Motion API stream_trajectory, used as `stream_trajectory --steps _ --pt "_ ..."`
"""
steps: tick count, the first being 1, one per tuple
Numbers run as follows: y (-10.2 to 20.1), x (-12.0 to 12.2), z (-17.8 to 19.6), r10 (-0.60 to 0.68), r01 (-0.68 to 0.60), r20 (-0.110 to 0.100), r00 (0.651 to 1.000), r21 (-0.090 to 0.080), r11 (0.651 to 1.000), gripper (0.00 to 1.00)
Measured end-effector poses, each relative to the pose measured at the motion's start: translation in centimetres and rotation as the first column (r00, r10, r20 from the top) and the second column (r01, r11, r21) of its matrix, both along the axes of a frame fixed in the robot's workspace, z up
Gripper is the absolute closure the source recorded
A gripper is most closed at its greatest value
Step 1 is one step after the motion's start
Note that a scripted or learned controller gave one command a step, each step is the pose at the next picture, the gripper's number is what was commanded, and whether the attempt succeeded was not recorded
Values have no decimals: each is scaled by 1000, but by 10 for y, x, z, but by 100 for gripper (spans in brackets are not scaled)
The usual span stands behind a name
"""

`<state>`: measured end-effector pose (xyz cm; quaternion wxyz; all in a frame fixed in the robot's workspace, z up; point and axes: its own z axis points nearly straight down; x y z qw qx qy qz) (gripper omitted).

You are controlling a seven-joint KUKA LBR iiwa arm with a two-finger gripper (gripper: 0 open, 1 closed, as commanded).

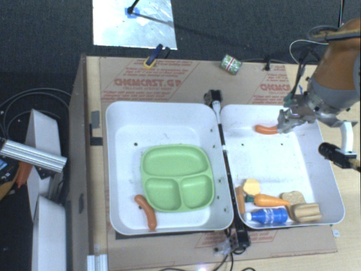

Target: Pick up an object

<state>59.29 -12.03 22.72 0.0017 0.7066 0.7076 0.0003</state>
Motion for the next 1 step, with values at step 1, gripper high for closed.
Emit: stream_trajectory --steps 1 --pt "31 1 -11 3 -3 -1 1000 2 1000 100"
